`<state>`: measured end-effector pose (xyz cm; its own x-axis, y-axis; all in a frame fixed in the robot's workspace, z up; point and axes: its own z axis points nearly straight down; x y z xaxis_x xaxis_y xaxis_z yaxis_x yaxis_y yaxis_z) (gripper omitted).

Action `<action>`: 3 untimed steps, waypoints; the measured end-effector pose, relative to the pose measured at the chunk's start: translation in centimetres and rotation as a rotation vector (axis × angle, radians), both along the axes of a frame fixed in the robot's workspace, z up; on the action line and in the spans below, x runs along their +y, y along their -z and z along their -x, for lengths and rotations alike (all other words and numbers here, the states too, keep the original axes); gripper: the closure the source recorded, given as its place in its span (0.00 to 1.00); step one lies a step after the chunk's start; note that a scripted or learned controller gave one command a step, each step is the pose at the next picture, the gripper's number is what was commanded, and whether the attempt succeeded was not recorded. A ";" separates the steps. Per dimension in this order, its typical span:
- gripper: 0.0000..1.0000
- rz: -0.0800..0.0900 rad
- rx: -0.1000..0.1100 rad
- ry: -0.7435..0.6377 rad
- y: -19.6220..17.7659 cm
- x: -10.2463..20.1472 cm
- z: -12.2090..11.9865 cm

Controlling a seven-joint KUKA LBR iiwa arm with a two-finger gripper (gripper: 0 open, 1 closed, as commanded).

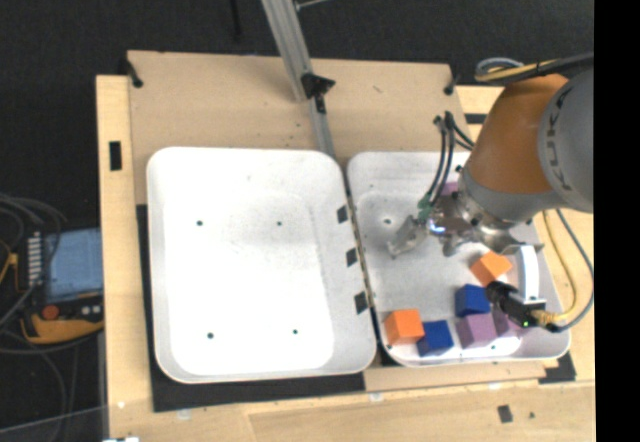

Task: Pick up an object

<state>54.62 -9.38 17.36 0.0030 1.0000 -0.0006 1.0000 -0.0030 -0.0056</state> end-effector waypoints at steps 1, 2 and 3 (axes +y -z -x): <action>0.00 0.000 0.000 -0.002 5.3 -0.1 1.1; 1.00 -0.001 -0.010 0.007 3.9 -0.1 0.9; 1.00 0.000 -0.012 -0.006 -0.6 0.1 0.2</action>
